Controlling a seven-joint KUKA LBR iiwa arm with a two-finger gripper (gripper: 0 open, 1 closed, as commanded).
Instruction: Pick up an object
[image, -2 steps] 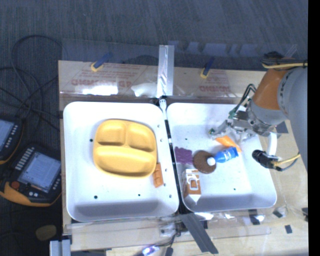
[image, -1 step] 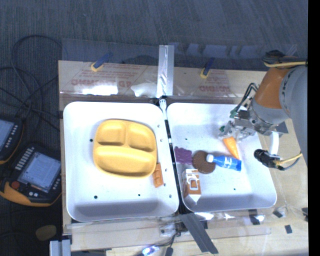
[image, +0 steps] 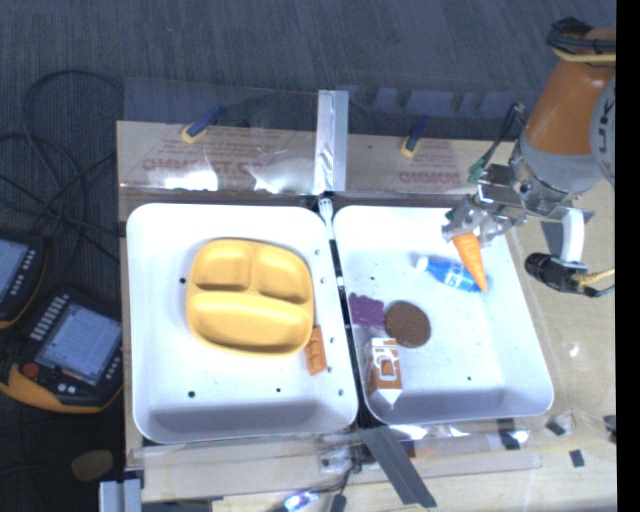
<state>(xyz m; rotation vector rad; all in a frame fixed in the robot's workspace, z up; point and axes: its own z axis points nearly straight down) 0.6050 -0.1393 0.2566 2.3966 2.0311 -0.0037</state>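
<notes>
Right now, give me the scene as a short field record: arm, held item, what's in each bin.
arm: over the far right corner of the right white bin, reaching in from the right
gripper: jaws closed on the orange carrot-shaped toy, lifted, tip pointing down
right bin: blue and white tube, round brown disc, purple lump, small brown and white box
left white bin: yellow compartment tray, small orange piece

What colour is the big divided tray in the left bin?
Yellow. The divided tray shows plainly in the camera view, lying in the left bin.
</notes>
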